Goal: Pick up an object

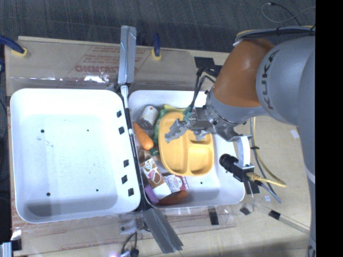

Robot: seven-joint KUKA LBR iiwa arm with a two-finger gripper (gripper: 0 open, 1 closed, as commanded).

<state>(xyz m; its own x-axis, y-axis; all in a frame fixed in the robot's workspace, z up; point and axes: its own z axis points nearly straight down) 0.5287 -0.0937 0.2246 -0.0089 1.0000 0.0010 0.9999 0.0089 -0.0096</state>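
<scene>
Gripper [179,130] low over the yellow dish [187,151] in the right bin [228,194].

Its grey fingers blur against the dish's upper-left rim, so their state cannot be told. The arm [257,84] hides the bin's upper right corner. An orange carrot [143,136] lies just left, beside the divider; the left bin [32,100] offers open floor.
</scene>
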